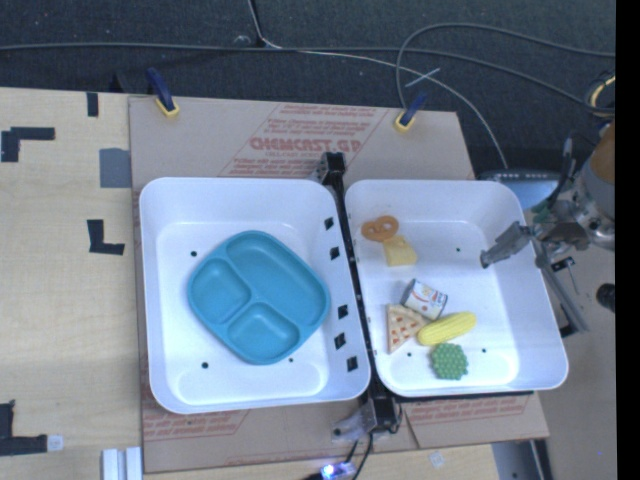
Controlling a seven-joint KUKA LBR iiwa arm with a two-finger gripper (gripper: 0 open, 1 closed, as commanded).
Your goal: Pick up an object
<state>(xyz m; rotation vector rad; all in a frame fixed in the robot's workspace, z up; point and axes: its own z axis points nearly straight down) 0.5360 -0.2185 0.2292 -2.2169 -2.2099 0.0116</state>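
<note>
The right bin (500, 203) holds several toy foods: a brown pretzel (379, 229), a pale yellow cheese block (401, 254), a small white carton (424, 297), a pizza slice (401, 325), a yellow corn cob (447, 327) and a green broccoli piece (449, 362). My gripper (522, 245) hangs at the right bin's right edge, its fingers spread open with nothing between them. It is well to the right of the foods and above the bin's floor.
The left bin (160, 198) holds a blue divided plate (258, 295). A black divider with clips (344, 268) runs between the bins. Cables (450, 38) cross the dark area behind the bench. Yellow clamps (165, 103) pin the cardboard sheet.
</note>
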